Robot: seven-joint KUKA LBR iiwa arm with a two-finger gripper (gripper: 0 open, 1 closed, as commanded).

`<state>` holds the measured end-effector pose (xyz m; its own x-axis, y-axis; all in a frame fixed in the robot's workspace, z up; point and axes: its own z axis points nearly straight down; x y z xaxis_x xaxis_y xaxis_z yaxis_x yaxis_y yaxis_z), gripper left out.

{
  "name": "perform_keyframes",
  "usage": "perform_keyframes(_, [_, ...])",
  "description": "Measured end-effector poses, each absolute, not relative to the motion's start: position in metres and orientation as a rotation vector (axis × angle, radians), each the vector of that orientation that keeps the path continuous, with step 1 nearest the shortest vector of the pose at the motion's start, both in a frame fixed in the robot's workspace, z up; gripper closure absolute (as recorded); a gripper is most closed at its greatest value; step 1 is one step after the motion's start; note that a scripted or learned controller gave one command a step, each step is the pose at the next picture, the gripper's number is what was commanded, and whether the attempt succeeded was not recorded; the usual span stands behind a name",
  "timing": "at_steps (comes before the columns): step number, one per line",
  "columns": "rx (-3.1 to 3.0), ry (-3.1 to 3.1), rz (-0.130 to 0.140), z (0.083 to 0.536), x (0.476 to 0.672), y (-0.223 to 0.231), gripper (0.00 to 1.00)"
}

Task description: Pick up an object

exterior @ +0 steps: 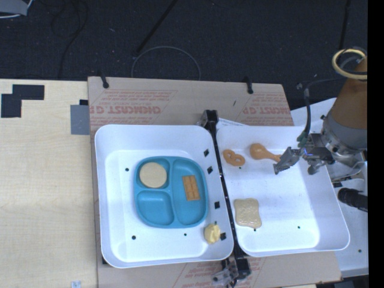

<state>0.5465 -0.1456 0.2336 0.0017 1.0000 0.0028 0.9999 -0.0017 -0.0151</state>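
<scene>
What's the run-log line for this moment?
arm: over right bin | gripper: beside spoon, nothing seen held | pretzel, cracker: right bin | blue tray: left bin

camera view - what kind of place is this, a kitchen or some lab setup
Most likely a robot lab bench, not a kitchen. Two white bins sit on cardboard and hold toy food: a blue divided tray, a pretzel and a slice of bread. A robot arm reaches in, and cables trail across dark floor behind.
</scene>
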Motion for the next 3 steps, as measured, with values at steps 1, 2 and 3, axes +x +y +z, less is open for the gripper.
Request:
perform_keyframes(1, [-2.219, -2.219, 0.003, 0.240, 0.549, -0.146, 0.00])
perform_keyframes(2, [-2.217, -2.216, 0.007, 0.180, 0.551, -0.153, 0.00])
perform_keyframes(3, [-2.216, -2.215, 0.007, 0.117, 0.552, -0.146, 0.00])
